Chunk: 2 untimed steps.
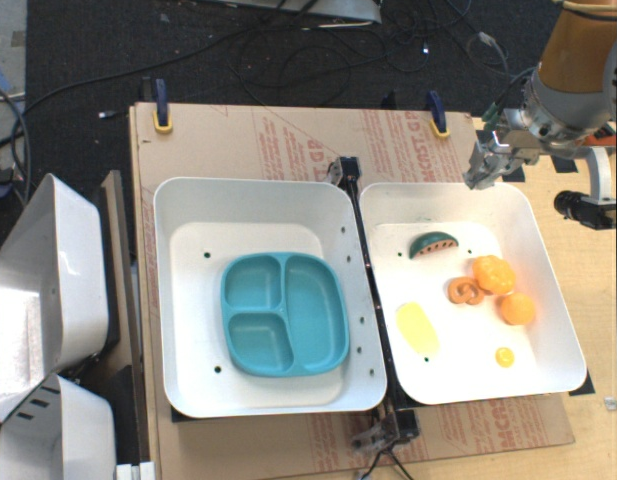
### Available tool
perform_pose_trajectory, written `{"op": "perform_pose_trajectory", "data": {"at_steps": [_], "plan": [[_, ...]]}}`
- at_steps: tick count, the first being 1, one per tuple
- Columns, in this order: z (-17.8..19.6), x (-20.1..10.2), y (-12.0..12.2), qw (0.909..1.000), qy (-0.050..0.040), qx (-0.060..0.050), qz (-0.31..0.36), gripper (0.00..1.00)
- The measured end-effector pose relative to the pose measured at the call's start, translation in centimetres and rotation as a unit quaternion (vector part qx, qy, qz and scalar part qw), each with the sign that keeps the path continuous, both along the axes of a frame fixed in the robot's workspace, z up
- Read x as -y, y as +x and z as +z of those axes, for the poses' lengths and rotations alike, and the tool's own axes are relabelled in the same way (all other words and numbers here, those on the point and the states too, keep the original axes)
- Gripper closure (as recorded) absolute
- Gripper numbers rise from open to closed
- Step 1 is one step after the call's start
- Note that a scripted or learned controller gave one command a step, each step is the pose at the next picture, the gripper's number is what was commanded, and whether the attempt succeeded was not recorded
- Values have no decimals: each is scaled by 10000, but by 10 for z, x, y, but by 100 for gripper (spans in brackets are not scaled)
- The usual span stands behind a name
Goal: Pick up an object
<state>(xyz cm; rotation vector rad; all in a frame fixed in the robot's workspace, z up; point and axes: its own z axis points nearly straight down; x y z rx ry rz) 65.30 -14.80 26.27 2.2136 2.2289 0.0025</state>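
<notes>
Above the far right corner of the right bin [548, 258] hangs the gripper [485, 171], fingers apart a little, holding nothing. Inside that bin: green slice [432, 243] near the far edge, orange ring [464, 291] touching an orange ball [493, 274], second orange ball [516, 310] just beside, yellow oval [417, 327] toward the left edge, small yellow piece [504, 357] near the front. Inside the left bin [178, 268], middle: teal divided plate [284, 314].

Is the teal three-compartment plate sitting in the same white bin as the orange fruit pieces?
No, the teal three-compartment plate lies in the left white bin, while the orange fruit pieces lie in the right white bin.
</notes>
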Motion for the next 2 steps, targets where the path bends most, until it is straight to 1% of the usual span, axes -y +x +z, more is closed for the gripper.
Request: {"op": "perform_pose_trajectory", "data": {"at_steps": [1, 2], "plan": [[4, -50, -4, 10000, -2, -5, 2, 100], [-13, -102, -9, 10000, 1, -13, 2, 100]]}}
